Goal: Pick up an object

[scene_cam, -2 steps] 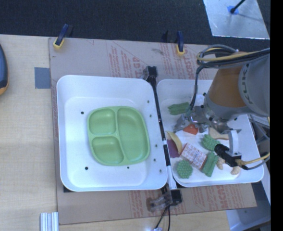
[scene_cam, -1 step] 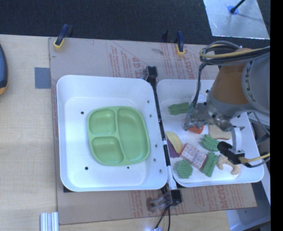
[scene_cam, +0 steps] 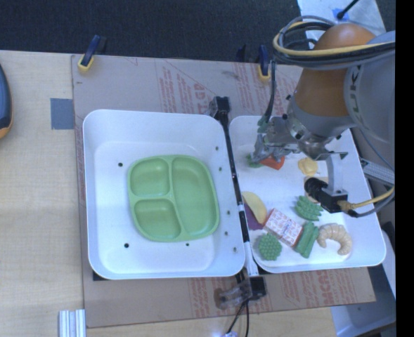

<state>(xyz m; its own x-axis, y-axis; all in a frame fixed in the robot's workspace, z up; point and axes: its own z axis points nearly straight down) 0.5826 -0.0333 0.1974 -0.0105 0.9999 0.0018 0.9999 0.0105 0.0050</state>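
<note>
My gripper (scene_cam: 266, 149) hangs low over the far left part of the right bin (scene_cam: 372, 258). Directly beneath its tip lies a small orange and green toy, like a carrot (scene_cam: 268, 163); it touches or nearly touches the gripper. The gripper body hides the contact point, so I cannot make out a grasp. The other toys in this bin lie nearer the front, apart from the gripper.
The right bin also holds a yellow wedge (scene_cam: 254, 206), a red and white box (scene_cam: 282, 225), a green knobbly ball (scene_cam: 268, 246), a green stick (scene_cam: 307, 239), a croissant (scene_cam: 334, 236), a green leafy piece (scene_cam: 308, 208) and a small yellow piece (scene_cam: 307, 166). A green divided plate (scene_cam: 171, 197) lies in the left bin (scene_cam: 101, 188).
</note>
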